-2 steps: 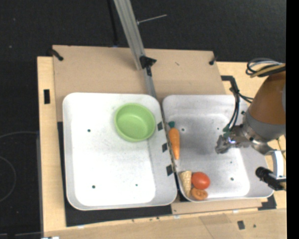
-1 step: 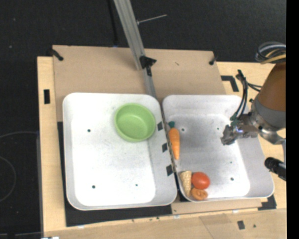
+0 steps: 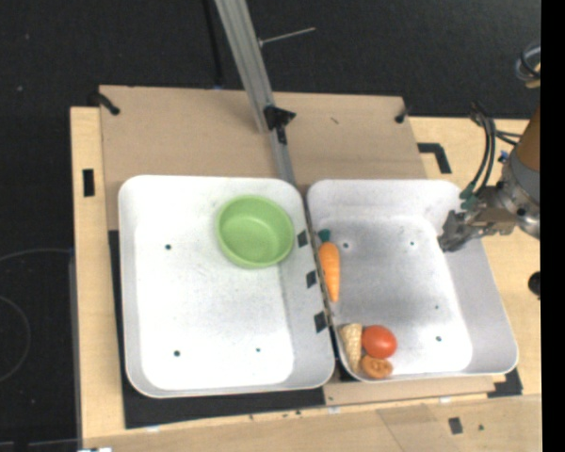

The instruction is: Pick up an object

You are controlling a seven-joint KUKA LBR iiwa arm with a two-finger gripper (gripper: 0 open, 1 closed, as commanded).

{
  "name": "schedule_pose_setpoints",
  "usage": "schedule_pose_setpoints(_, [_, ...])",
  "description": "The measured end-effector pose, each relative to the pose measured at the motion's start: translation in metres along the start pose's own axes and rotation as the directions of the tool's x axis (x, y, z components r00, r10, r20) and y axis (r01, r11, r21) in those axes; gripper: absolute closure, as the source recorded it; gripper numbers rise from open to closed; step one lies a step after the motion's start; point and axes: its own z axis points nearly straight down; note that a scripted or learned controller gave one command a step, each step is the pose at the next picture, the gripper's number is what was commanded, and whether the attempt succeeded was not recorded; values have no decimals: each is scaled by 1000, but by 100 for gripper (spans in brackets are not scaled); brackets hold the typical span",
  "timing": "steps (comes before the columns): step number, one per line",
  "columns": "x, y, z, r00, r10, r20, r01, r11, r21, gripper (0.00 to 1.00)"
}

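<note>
Two white bins side by side on the table (image 3: 169, 139). Left bin (image 3: 151, 347) holds a green bowl (image 3: 255, 232), upright, near its upper right corner. Right bin (image 3: 471, 299): carrot (image 3: 330, 269) lying along the left wall, green top pointing away from camera; tomato (image 3: 379, 341) in the near left corner, touching a pale bread-like piece (image 3: 351, 343) on its left and a small brown item (image 3: 376, 368) just below. Claw (image 3: 452, 234) hangs over the right bin's upper right edge, well apart from all items, nothing in it; released or clenched cannot be told.
</note>
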Motion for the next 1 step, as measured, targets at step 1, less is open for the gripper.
schedule_pose_setpoints(1, [46,22,16,1000,-3,-3,3,1000,7,100])
